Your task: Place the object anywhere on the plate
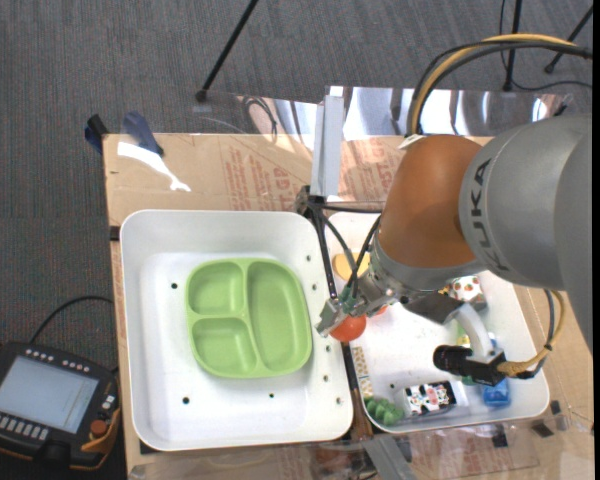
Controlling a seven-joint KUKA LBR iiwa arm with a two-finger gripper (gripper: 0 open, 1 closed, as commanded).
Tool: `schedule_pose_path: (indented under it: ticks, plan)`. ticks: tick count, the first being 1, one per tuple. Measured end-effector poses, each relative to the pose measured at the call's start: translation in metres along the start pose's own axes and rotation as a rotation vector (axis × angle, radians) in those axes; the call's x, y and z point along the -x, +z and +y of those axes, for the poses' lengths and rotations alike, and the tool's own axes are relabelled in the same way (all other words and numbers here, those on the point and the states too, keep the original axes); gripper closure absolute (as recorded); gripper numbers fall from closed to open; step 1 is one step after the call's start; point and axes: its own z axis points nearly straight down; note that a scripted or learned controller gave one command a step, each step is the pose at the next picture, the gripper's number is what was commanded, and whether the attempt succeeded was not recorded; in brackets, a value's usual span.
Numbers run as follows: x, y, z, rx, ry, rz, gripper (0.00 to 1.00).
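Between bins: end effector (338, 320) clamped on small round red-orange object (349, 327), beside green plate (248, 318).

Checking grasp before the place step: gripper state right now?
Gripper: closed on a small red-orange object, held over the divide between the two bins, just right of the green plate.

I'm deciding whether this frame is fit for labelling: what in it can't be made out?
- Hand, camera view: too small and partly under the arm to tell whether it grips the red object.
- Right bin: the arm covers most of its upper part.
- Small items along the right bin's near edge, such as the blue piece: too small to identify.
- Green plate: fully visible.
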Motion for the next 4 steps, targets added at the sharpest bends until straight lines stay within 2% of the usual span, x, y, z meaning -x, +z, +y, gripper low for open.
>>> schedule_pose_path:
  ticks: [1, 2, 3, 4]
  plan:
    - [-0.060, -0.001, 0.016, 0.002, -0.052, -0.001, 1.00]
    - [-0.096, -0.021, 0.047, 0.003, -0.066, -0.002, 1.00]
    - [-0.095, -0.037, 0.042, 0.003, -0.188, -0.004, 1.00]
    - [-0.099, -0.040, 0.045, 0.003, -0.235, -0.004, 1.00]
